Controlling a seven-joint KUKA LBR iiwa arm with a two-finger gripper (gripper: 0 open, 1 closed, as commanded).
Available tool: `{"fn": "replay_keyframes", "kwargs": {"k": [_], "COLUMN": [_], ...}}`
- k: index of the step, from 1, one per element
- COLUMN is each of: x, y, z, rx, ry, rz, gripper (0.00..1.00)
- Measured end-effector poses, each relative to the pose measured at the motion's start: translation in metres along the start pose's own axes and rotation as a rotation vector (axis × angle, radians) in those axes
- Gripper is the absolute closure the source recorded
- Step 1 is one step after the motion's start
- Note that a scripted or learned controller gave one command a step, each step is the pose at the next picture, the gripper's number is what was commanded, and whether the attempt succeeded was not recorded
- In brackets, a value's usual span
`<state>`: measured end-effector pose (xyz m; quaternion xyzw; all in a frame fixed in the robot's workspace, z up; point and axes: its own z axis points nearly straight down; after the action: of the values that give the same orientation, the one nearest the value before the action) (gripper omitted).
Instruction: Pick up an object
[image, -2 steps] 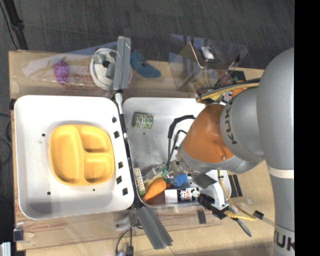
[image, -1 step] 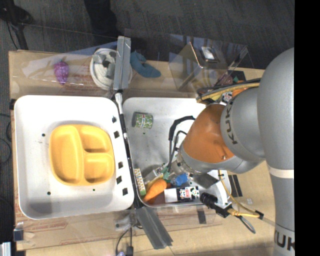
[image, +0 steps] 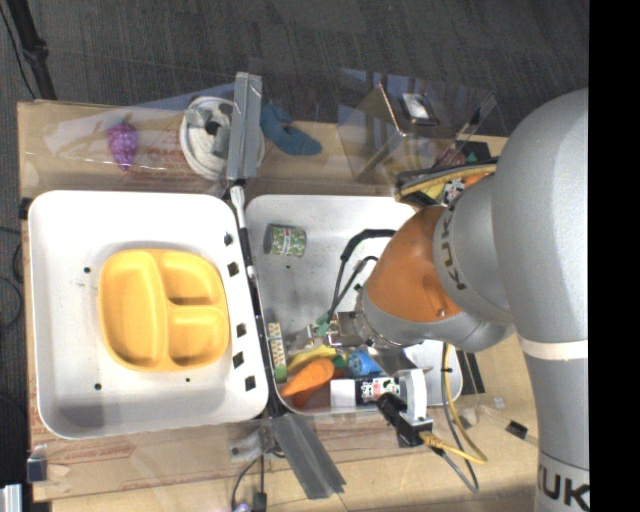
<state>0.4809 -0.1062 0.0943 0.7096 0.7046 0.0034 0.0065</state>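
Much of the right-hand white bin (image: 300, 215) was hidden beneath the grey arm (image: 540, 230), whose bulky body was cut off at the right of the frame. The arm's orange band (image: 415, 285) covered the bin's centre. Below and left of that band, the gripper (image: 345, 330) showed only as a small dark metal cluster low in the bin. Its lower end was lost among the clutter, so I could not tell whether it was open or closed, or whether it gripped anything. The arm reached in from the right and bent down steeply, with its wrist pointing toward the lower left part of that bin.

The objects to pick lay heaped in the bin's lower left corner, just beside the gripper: an orange carrot-shaped toy (image: 308, 375), a yellow curved piece (image: 318, 354), a small blue item (image: 360, 362) and a white bottle with a dark label (image: 358, 391). These overlapped, and their outlines were hard to separate. A small green-and-white can (image: 285, 240) sat alone in the bin's upper left, well apart from the heap.

The left-hand white bin (image: 60, 240) held a yellow divided plastic tray (image: 165, 305). Above the bins, on the bench, lay a purple grape-like toy (image: 123, 142), a white coiled ring (image: 208, 135), a blue soft shape (image: 290, 135) and a clear plastic box (image: 425, 120), which was blurred by glare.
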Motion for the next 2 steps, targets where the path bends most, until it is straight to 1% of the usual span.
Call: {"fn": "replay_keyframes", "kwargs": {"k": [1, 2], "x": [0.000, 0.009], "y": [0.001, 0.014], "z": [-0.009, 0.001], "rx": [0.000, 0.005], "ry": [0.000, 0.000], "rz": [-0.003, 0.364], "gripper": [1.00, 1.00]}}
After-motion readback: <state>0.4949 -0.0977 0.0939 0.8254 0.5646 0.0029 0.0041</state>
